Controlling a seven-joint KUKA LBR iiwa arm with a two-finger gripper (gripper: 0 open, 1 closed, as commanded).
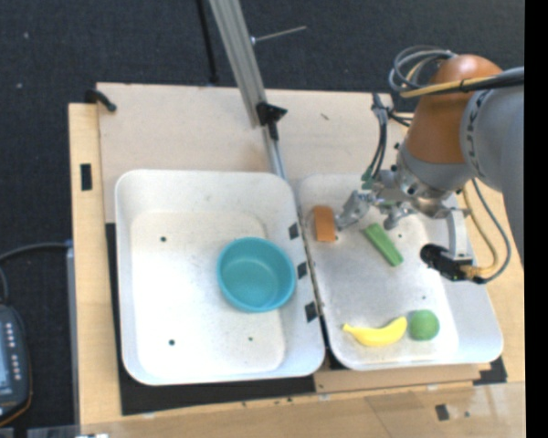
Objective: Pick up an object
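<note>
Camera view: the hand (376, 210) hovers over the right bin's (466, 340) far edge, just above a smooth green stick (383, 245); I can't tell its opening. A rounded orange block (324, 224) lies beside it, and a glossy banana (376, 333) near the front edge.

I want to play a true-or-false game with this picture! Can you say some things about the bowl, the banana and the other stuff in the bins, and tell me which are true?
1. The blue bowl is in the left bin. True.
2. The banana is inside the bowl. False: it lies in the right bin, near the front edge.
3. A green ball sits right beside the banana. True.
4. The pincer hangs over the left bin. False: it is over the right bin, near the green stick.
5. The orange block lies at the right bin's left edge. True.
6. The bowl is upside down. False: its open side faces up.
</note>
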